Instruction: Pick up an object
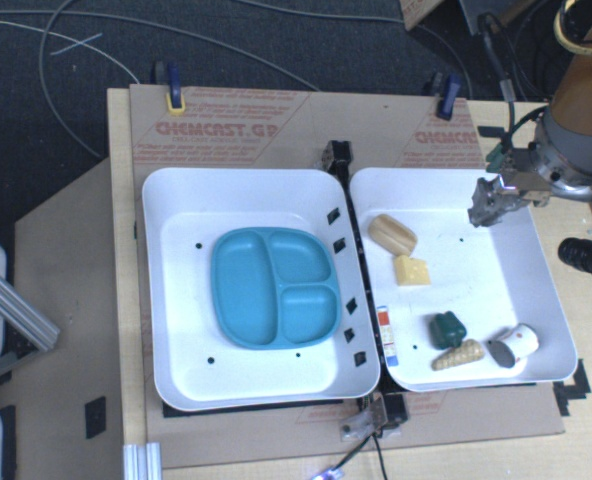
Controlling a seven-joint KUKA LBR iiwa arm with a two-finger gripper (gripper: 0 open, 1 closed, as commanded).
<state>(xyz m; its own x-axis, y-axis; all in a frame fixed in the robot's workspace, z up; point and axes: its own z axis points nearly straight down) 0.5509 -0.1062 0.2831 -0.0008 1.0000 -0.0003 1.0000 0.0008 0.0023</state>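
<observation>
**Small toy foods lie left of and below the pincer**

Far left of the pincer, a blue divided plate looks rigid, broad and awkward to pinch. Nearer, down-left, the bread roll and cheese wedge seem light; grasp the roll across its narrow width. Lower sit a green block and cone. Whether the pincer holds anything cannot be told.

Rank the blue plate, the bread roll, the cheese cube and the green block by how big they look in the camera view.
1. Blue plate, clearly largest
2. Bread roll
3. Cheese cube and green block look alike; I won't rank them.
</observation>
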